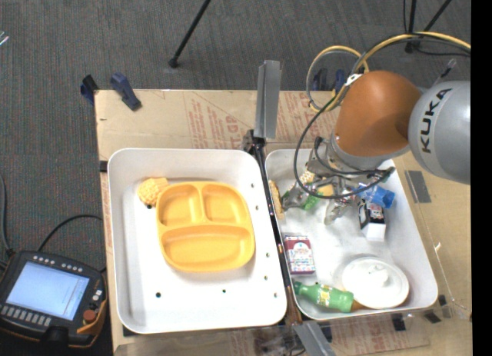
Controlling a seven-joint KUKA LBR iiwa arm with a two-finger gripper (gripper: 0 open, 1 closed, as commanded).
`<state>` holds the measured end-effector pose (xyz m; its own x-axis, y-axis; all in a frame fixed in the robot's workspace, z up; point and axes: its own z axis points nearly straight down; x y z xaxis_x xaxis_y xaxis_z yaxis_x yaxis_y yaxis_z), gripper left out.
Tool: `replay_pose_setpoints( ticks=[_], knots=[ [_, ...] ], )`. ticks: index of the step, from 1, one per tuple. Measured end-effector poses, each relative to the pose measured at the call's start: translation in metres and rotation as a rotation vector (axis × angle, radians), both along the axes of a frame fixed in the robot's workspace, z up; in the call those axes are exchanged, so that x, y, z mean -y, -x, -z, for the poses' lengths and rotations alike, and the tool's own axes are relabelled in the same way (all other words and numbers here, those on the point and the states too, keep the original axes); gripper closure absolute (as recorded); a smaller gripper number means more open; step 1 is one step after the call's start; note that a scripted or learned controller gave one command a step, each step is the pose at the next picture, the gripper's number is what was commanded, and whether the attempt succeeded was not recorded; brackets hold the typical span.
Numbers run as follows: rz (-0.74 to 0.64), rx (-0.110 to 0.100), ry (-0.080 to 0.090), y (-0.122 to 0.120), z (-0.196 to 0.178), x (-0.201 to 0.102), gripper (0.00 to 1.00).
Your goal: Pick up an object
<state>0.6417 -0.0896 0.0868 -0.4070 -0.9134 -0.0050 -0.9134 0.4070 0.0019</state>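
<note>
Where gripper (332, 193) hangs (right bin (425, 258)), clutter crowds it.

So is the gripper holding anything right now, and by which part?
Cannot be told: the gripper sits low in the right white bin among small items, its grasp hidden.
</note>
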Motion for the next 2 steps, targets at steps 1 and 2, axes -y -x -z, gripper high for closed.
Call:
replay_pose_setpoints(
  ticks=[1,2],
  knots=[
    [0.011,0.005,-0.005,-0.001,-0.012,0.001,1.00],
    [-0.469,0.003,-0.001,-0.003,-0.001,0.063,1.00]
  ],
)
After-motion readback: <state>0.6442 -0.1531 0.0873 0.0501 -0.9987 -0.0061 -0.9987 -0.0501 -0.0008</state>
